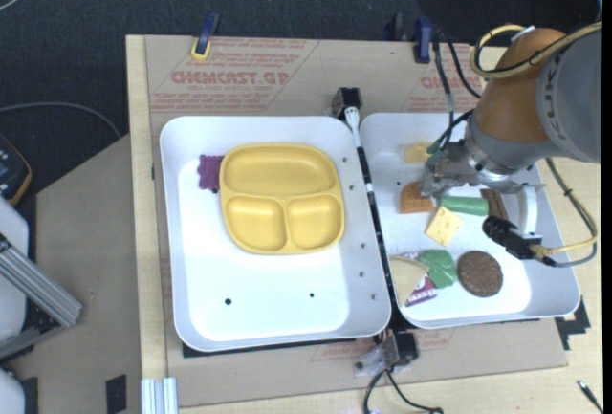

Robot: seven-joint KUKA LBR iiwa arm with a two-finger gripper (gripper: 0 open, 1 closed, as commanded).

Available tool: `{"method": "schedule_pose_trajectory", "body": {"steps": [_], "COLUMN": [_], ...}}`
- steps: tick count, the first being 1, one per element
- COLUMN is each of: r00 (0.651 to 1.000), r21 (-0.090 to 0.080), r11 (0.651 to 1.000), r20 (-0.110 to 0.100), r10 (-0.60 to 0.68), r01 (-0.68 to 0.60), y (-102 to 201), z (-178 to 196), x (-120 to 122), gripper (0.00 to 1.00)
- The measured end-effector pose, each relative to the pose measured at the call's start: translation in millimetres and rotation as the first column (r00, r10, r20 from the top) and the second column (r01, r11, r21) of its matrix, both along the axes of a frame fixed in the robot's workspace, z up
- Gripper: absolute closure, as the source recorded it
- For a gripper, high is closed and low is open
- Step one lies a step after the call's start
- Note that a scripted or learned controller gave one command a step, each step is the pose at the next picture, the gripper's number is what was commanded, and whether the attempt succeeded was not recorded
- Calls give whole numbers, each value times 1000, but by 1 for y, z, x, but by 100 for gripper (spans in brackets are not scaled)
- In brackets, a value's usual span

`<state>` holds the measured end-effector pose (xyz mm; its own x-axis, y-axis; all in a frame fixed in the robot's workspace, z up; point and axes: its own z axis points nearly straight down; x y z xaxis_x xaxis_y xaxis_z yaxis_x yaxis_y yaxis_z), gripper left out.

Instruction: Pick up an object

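Note:
The right bin (545,302) holds several small objects: an orange-brown piece (412,199), a green cylinder (466,207), a yellow cheese wedge (443,226), a green leafy piece (439,263), a purple-and-white item (422,289), a brown round cookie (480,273) and a pale yellow bit (416,153). My gripper (438,179) hangs low over the upper middle of this bin, just above the orange-brown piece and the green cylinder. The wrist and arm hide its tips.
The left bin (191,240) carries a yellow three-part divided tray (282,195) with a purple item (208,171) at its left edge. Black cables trail from the arm across the right bin's right side (512,240). Clamps stand at the bench's far edge.

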<state>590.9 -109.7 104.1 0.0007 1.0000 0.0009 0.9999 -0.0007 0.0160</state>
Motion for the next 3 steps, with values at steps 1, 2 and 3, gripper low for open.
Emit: {"method": "schedule_pose_trajectory", "body": {"steps": [1,2,3], "r00": [1000,1000,1000], "r21": [-2,-2,-2], "r11": [1000,1000,1000], "r20": [-9,-9,-12], "r10": [3,3,2], "r01": [-3,-3,-2], "y": [10,17,17], "z": [55,115,121], "x": [-1,-6,-5], "gripper": [100,100,100]}}
